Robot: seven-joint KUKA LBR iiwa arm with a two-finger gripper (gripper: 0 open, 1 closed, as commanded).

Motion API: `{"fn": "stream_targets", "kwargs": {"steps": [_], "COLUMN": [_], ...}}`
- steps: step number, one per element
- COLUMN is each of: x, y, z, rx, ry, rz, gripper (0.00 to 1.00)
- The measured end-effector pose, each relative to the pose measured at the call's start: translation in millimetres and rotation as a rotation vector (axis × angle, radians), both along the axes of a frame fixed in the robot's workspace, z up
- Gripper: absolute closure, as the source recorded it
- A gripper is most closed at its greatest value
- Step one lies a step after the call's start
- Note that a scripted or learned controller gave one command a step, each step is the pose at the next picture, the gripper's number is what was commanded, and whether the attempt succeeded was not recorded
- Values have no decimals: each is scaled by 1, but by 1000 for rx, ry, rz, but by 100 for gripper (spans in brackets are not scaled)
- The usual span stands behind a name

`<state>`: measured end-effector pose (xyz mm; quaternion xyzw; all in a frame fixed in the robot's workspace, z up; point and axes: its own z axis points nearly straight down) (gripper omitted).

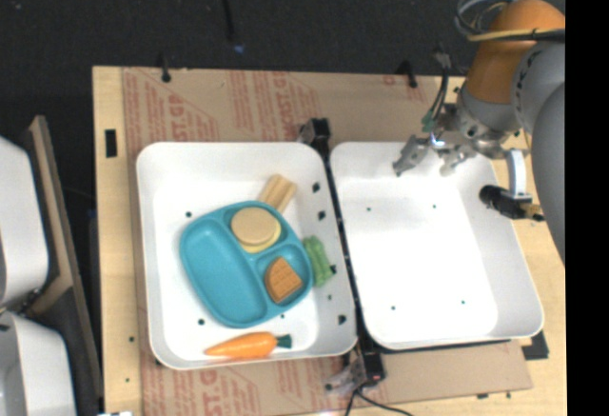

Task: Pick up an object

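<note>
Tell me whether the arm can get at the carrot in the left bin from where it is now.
Probably yes. The carrot lies alone near the left bin's front wall, nothing on top of it. The gripper hangs over the right bin's far edge, so it must cross over.

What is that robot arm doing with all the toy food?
The grey and orange robot arm is supposed to pick something up. Right now its pincer hangs over the back edge of the right bin, with nothing between its fingers. All the toys sit in the left bin: a blue tray with a round cookie and a brown bread piece in it, a wooden block and a green piece beside the tray, and a carrot near the front.
</note>
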<state>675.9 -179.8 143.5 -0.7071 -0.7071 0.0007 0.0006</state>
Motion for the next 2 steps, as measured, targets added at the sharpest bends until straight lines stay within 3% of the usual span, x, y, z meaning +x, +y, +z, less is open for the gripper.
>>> {"fn": "stream_targets", "kwargs": {"steps": [1,2], "x": [-4,-3], "y": [3,8], "z": [-45,-42], "rx": [0,-1], "ry": [1,-3], "rz": [1,0], "gripper": [0,0]}}
